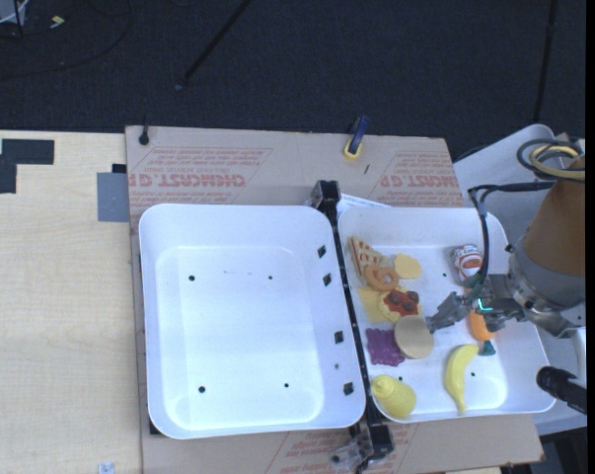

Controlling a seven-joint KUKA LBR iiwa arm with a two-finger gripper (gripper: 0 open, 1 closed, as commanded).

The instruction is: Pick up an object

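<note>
The right bin [504, 227] holds several toy foods. A tan round piece [413, 339] lies near its middle, with a purple grape bunch [381, 347] to its left and a banana [461, 371] to its right. My gripper [443, 316] reaches in from the right, low over the bin, its tip just right of and above the tan piece. A small orange piece [483, 328] sits under the wrist. Nothing is seen held.
Further back in the right bin lie a waffle [366, 257], a pretzel [381, 278], a yellow slice [408, 265], a red piece [404, 301] and a small can [466, 260]. A yellow fruit [395, 395] sits in the front left corner. The left bin [159, 265] stands beside it.
</note>
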